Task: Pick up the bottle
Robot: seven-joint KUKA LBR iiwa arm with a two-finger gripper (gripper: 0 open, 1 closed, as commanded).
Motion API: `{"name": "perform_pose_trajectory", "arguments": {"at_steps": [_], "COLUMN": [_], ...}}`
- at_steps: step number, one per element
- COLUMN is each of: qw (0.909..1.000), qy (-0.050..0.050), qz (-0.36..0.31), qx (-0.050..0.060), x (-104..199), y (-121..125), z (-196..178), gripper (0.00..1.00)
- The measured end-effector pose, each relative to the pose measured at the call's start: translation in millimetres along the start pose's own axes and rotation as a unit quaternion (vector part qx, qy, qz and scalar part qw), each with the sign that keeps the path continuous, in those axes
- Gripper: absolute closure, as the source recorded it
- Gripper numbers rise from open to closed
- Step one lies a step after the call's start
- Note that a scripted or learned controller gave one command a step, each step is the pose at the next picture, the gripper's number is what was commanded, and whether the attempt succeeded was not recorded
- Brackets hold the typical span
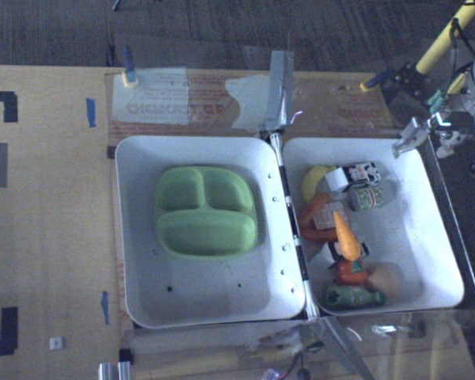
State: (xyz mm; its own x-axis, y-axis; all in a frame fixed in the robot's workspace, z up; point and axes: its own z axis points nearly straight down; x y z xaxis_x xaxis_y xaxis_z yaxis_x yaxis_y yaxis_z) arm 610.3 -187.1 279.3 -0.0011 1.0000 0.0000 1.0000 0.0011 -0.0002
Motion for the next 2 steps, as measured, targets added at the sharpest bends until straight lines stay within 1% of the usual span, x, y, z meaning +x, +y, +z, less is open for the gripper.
{"name": "perform_pose_trajectory", "arguments": {"at_steps": [1, 2], "qw": [0.9999, 0.9980], "qy": [0.000, 0.000], "qz": [-0.012, 0.063], "qx": [-0.001, -0.001], "x": [35, 112], "y": [7, -4], "z": [171, 94], "gripper": [0.00, 0.00]}}
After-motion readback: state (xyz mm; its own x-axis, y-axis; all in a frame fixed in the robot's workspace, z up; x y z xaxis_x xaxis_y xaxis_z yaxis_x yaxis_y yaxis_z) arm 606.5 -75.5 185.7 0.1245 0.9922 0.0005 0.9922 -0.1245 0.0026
